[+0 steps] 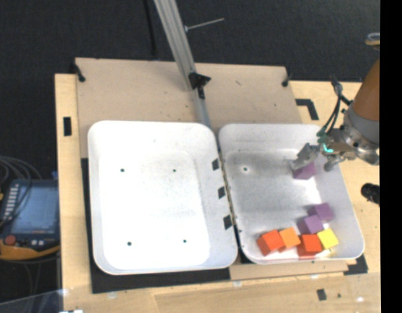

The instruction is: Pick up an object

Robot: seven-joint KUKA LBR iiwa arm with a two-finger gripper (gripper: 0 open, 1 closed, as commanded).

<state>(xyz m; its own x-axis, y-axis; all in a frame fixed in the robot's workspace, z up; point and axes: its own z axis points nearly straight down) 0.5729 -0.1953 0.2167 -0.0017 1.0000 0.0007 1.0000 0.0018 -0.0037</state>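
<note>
End effector (316, 155) over purple block (304, 170), grip unclear.

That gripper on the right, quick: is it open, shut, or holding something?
Gripper: right above a purple block in the right bin; whether it grips it cannot be told.

There's the arm (367, 100), showing an orange-brown band on its rounded body, and below that a grey metal wrist section. Thin dark cables loop along its left side, running toward the gripper (318, 154), a pale grey metal piece with a small teal-green light or marking glowing near the middle of its base.
</note>
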